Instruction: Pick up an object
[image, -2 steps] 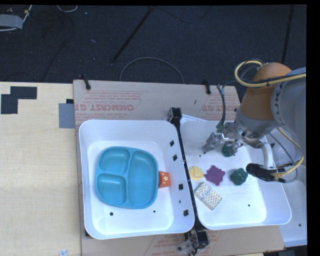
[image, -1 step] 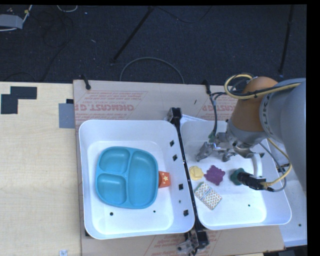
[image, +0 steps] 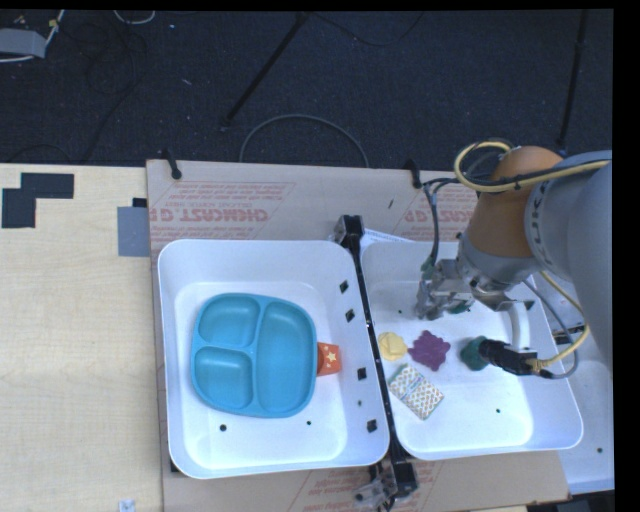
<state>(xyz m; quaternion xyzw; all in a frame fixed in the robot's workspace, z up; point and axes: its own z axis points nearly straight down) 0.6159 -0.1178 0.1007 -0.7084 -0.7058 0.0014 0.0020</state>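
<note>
The gripper sits in the right bin, too blurred to tell whether it is parted or closed. Near it lie one purple toy, one yellow lump, one patterned packet and one half-hidden green thing.

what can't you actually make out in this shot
Camera view:
- orange block: cannot tell if it tucks under the blue plate.
- green object: right side covered by hardware on the arm.
- patterned packet: print too small to read.
- right bin: far corner hidden by the arm.
</note>
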